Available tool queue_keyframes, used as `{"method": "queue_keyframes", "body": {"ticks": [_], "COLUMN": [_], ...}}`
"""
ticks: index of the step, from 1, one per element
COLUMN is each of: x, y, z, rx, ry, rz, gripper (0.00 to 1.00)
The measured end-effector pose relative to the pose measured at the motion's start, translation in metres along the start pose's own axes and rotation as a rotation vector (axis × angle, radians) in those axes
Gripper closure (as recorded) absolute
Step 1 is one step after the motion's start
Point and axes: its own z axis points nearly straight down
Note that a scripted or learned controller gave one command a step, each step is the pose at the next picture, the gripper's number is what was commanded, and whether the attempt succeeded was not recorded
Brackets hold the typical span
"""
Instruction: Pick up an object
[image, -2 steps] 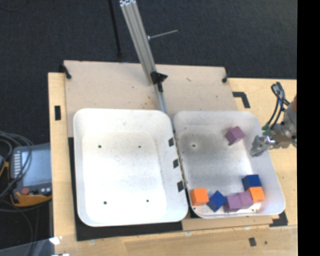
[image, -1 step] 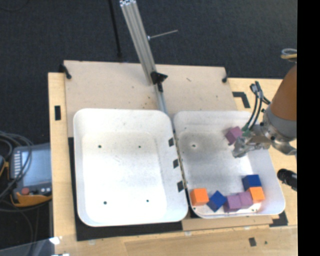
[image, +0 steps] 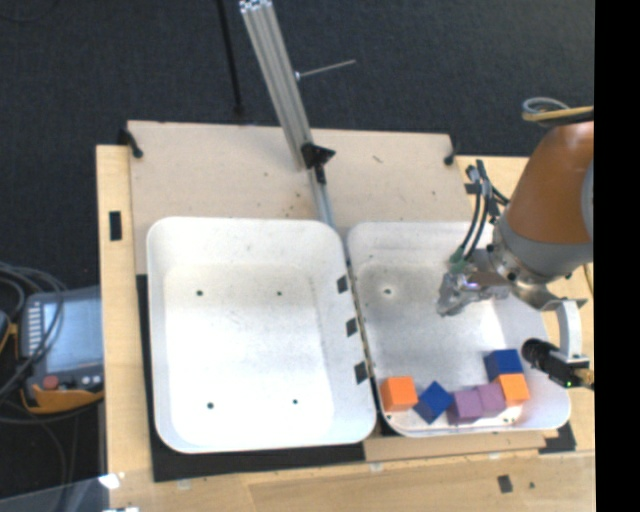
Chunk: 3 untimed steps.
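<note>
Several small blocks lie along the near edge of the right bin (image: 400, 262): an orange block (image: 400, 392), a blue block (image: 434, 401), two purple blocks (image: 478, 404), another orange block (image: 514, 387) and a blue block (image: 503, 362) behind it. My gripper (image: 456, 297) hangs over the middle of the right bin, above and behind the blocks, pointing left and down. I see no block at its tip. The orange band of the arm (image: 556, 195) sits above it at the right.
The left bin (image: 250, 330) stands beside the right one, split from it by a ridge with black clips (image: 352, 325). A slanted metal rail (image: 285, 90) rises behind the bins. A control pendant (image: 55, 350) lies off the bench at the left.
</note>
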Motion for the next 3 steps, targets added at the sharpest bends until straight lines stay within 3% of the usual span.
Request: {"method": "queue_keyframes", "body": {"ticks": [2,3], "x": [0.09,0.149], "y": [0.017,0.02], "z": [0.012,0.012], "rx": [0.002,0.001], "ry": [0.0,0.001], "rz": [0.004,0.001], "gripper": [1.0,1.0]}}
